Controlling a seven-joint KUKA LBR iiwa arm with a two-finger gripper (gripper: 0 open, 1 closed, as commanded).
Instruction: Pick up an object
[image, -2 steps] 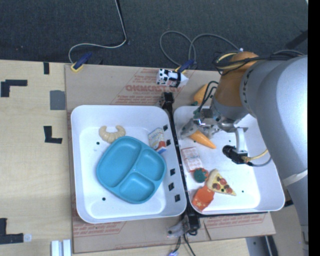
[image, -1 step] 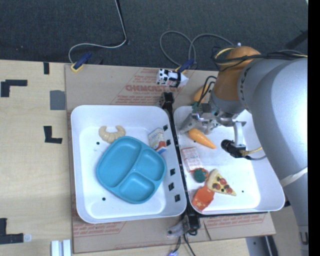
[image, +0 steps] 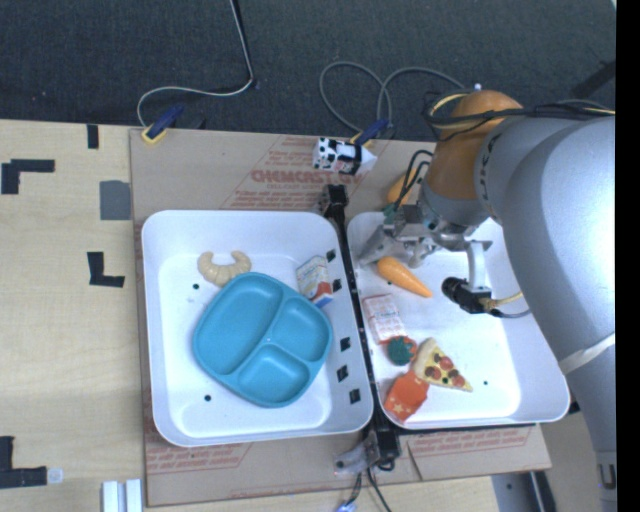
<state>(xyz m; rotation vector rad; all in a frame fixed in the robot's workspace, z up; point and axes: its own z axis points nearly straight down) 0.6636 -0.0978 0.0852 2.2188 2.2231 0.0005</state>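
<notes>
Hand (image: 398, 238) hung over the carrot (image: 403, 277) in the right bin (image: 535, 385); its grip could not be told.

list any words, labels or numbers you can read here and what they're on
"CHEMCRAFT", roughly, in red print on the brown cardboard sheet under the bins; the letters are blurred, so the reading is uncertain.
Small carton in the left bin: printing too small to read.
Flat white packet in the right bin: red print, too blurred to read.
</notes>
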